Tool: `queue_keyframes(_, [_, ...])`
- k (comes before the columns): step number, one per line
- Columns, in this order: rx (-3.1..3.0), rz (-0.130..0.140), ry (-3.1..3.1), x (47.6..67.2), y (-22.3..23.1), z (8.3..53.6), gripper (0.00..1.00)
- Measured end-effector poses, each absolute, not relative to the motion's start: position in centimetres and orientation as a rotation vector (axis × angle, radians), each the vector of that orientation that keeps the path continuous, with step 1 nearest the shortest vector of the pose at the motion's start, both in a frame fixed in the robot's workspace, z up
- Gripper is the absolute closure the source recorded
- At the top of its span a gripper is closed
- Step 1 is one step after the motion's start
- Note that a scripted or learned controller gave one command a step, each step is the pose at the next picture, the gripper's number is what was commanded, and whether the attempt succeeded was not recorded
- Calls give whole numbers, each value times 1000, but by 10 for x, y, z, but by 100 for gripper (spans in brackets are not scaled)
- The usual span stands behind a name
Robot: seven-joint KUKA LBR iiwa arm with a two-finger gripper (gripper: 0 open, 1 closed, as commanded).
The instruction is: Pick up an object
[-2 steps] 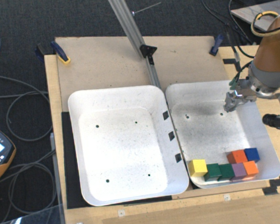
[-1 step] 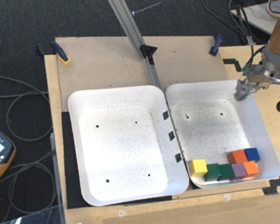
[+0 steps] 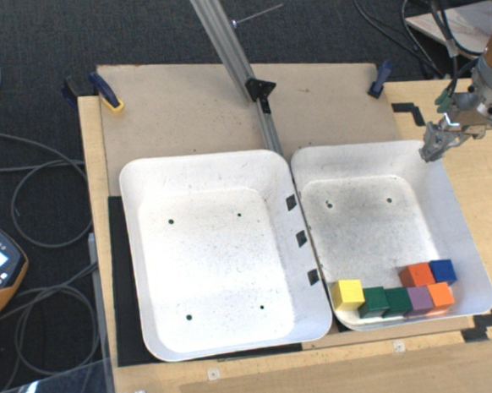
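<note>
Two shallow white bins sit side by side on a wooden bench [image 3: 222, 108]. The left bin [image 3: 144, 191] has a speckled floor with four small dark holes. The right bin [image 3: 451, 218] holds a cluster of small blocks packed along its near edge, toward the near right corner. At the left end of that cluster is a yellow block [image 3: 349, 293]; just right of it are two green blocks [image 3: 386, 300], touching each other. Next comes a purple block [image 3: 420, 299], with an orange block [image 3: 440, 296] touching it on the right. Behind those two, a red block [image 3: 419, 274] and a blue block [image 3: 443, 270] sit side by side. The gripper [image 3: 434, 144] is at the far right corner of the right bin, over its rim, well apart from the blocks and with nothing seen between its tips; whether those tips are apart or together cannot be told at this size. A grey metal pole [image 3: 233, 57] runs from the far edge down to the gap between the bins. Blue clamps [image 3: 106, 90] grip the bench's far corners. Cables [image 3: 24, 183] loop across the dark floor on the left.
</note>
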State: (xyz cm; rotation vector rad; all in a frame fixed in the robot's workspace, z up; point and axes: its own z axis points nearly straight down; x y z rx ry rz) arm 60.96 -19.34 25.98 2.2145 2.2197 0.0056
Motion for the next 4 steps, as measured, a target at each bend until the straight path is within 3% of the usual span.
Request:
queue_keyframes(2, [2217, 2, 2231, 584, -74, 252, 100])
queue_keyframes(4, [2218, 0, 2230, 576, 22, 250, 100])
